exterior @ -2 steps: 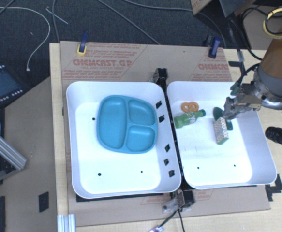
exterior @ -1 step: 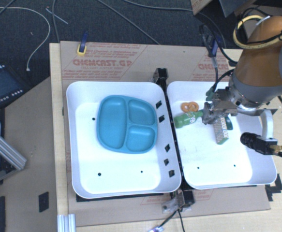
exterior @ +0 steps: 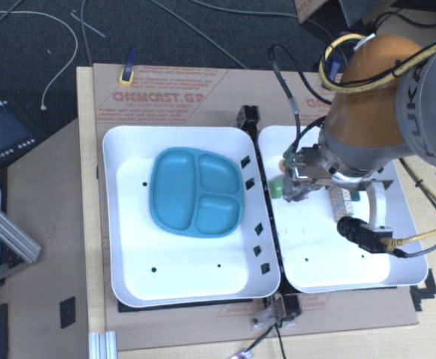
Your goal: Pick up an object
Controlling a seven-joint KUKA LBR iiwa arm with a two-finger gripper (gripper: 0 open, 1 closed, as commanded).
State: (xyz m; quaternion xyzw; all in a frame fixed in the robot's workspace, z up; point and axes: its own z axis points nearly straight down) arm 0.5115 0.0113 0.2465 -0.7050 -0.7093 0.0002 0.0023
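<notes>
Centrally, a smooth blue three-compartment plate [exterior: 197, 193] is seen in the left bin [exterior: 120, 223]. "CHEMCAST GP" is read on the brown board [exterior: 165, 88]. Gripper [exterior: 296, 182] state cannot be told

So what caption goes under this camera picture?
Grey arm's end effector low in right bin; blue divided plate in left bin.

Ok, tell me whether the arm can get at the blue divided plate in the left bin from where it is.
Probably yes. The blue plate lies open in the left bin with nothing on it; the gripper is low over the right bin and would have to cross the divider.
</notes>
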